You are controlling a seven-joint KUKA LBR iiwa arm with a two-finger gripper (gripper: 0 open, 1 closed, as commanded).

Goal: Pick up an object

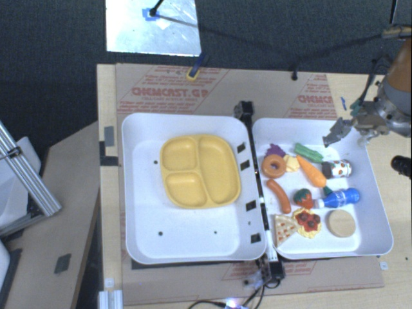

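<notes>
The right bin point(380, 227) holds several toy foods: a donut point(275, 166), purple grapes point(277, 150), a green vegetable point(309, 152), a carrot point(311, 171), a sausage point(279, 195), a blue bottle point(340, 198), a pizza slice point(282, 228) and a round tan biscuit point(341, 223). My gripper point(348, 138) hangs over the bin's far right corner, above and to the right of the green vegetable. It is open, with nothing between its fingers point(335, 133).
The left bin point(138, 237) carries a yellow divided plate point(198, 170). A black divider point(256, 185) runs between the bins. A metal sheet point(153, 18) lies behind the bench, and an aluminium frame point(26, 172) stands at the left.
</notes>
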